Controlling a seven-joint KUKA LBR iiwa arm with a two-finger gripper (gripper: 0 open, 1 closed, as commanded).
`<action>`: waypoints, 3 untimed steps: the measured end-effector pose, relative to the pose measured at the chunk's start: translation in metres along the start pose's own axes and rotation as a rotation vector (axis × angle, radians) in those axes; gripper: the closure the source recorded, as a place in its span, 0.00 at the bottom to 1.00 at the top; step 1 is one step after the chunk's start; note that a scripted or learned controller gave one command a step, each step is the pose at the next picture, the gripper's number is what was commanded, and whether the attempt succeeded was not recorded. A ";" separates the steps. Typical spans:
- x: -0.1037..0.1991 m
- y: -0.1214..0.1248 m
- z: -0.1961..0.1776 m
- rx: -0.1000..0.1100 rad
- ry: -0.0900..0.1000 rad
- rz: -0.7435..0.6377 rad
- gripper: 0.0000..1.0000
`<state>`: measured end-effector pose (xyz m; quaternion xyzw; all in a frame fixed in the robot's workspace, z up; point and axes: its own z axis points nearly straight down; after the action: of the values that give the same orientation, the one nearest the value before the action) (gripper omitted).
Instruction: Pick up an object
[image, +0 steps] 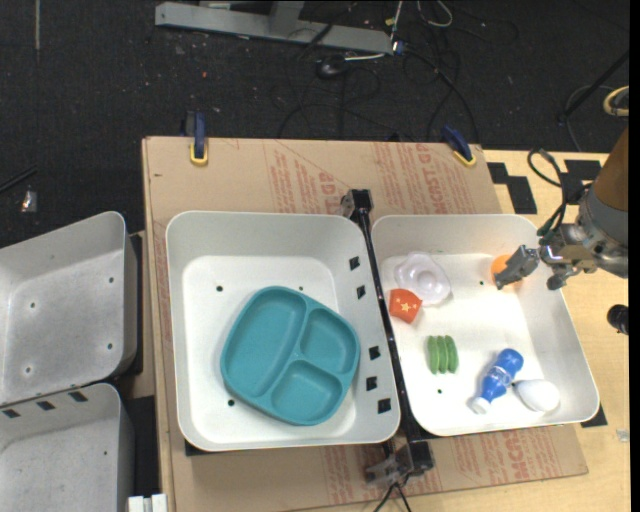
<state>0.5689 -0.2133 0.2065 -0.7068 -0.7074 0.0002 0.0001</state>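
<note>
The jaws (520, 266) are seen beside a small orange object (499, 264); their state cannot be told, so a centred, vertical descent is advised

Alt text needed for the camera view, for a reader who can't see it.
A grey arm's gripper hovers beside a small orange object in the right bin, which also holds a red cup, a clear lid, a green item, a blue bottle and a white object. The left bin holds a teal divided plate.
</note>
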 end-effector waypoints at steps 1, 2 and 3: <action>-0.005 0.007 0.058 0.003 0.001 0.001 0.00; -0.004 0.006 0.112 0.004 0.001 0.001 0.00; -0.005 0.008 0.098 -0.002 -0.001 0.000 1.00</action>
<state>0.5767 -0.2182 0.1087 -0.7069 -0.7073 -0.0001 -0.0010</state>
